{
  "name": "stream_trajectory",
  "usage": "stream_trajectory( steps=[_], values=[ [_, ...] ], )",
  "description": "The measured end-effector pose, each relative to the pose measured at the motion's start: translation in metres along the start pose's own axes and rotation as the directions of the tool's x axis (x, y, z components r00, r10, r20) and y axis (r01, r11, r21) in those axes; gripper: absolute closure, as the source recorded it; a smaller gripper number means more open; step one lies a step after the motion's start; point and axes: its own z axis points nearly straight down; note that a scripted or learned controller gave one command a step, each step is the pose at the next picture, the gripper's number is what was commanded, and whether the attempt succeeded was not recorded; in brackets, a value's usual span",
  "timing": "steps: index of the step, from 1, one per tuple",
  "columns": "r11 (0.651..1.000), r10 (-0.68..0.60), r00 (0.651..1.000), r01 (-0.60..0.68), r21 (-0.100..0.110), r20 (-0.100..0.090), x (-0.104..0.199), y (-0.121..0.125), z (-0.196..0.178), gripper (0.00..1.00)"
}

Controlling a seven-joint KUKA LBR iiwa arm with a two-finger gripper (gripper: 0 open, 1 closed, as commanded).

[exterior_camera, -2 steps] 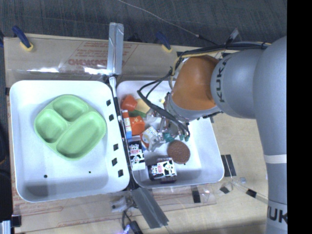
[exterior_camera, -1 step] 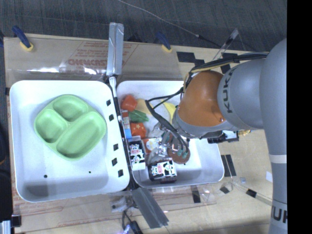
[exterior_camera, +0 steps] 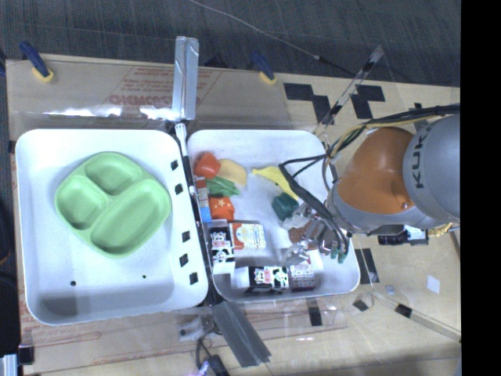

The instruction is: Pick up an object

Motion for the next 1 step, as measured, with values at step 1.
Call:
stream_trajectory(
  steps=[1],
  values=[
    [0.998, -0.056, 0.998, 0.056, -0.002, -0.005, -0.0269, 0.0727, 0.0016, 0.00]
  ],
)
